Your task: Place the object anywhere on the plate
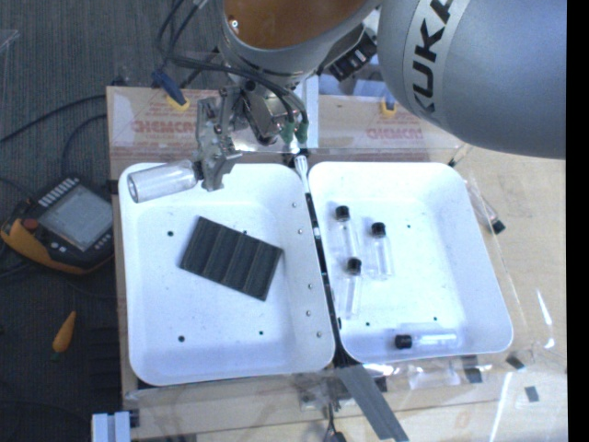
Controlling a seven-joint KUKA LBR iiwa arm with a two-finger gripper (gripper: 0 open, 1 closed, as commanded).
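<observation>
A dark grey ribbed plate [230, 258] lies flat in the left bin [156, 339], a little left of its middle. A clear vial [161, 180] hangs level over the bin's far left corner. It looks larger than the vials in the other bin, so it is up off the floor. Its right end sits between the fingers of my gripper [208, 168], which is shut on it. The gripper stands above the left bin's far rim, up and to the left of the plate. The arm's orange band and grey body hide the bench behind it.
The right bin [479, 247] holds several clear vials with black caps [377, 247], one lying along its near edge [425, 340]. A raised divider [315, 247] separates the bins. A handheld pendant [69, 221] and cables lie left of the bench.
</observation>
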